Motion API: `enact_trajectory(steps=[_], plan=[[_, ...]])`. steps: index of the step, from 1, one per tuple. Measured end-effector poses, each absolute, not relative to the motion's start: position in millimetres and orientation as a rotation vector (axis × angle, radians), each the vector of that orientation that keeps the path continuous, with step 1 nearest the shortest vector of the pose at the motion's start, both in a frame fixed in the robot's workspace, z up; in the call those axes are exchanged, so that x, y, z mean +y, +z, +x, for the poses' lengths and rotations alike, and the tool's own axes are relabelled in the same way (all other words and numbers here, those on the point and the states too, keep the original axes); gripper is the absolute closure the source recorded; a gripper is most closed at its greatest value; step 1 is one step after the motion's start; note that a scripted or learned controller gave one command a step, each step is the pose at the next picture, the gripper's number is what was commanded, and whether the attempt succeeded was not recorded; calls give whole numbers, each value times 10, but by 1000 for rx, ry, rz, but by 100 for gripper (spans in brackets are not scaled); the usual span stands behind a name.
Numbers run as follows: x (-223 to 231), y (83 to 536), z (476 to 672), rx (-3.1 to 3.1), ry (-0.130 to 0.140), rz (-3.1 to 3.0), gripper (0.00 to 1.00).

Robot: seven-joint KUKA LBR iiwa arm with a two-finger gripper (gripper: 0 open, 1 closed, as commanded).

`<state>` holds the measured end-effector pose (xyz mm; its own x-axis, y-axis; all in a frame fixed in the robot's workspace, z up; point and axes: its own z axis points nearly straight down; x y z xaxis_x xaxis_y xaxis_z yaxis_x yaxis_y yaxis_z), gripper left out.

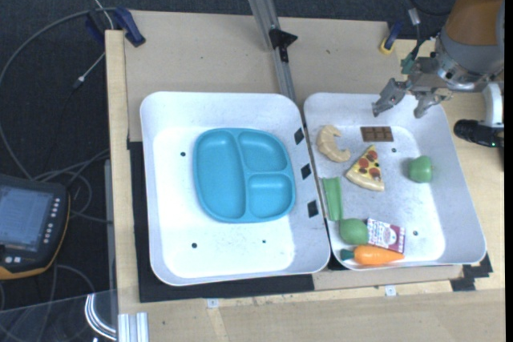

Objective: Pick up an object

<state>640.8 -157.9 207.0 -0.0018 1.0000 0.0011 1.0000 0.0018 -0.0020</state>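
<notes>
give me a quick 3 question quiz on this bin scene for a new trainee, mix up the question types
1. True or false: the blue divided tray lies in the left bin.
2. Multiple choice: which item sits nearest the front edge of the right bin? A) pizza slice B) carrot C) chocolate bar
3. Fill in: the gripper hovers over the right bin's ____ rim, with its jaws spread and nothing between them.

Key
1. True
2. B
3. Far (back) rim, just beyond the chocolate bar
</notes>
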Motion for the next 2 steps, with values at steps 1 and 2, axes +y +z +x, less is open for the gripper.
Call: enact_trajectory(steps=[1,2], plan=[[-1579,2070,6408,-2222,2,-2218,0],[-1535,1450,6363,-2218,6,-2216,0]])
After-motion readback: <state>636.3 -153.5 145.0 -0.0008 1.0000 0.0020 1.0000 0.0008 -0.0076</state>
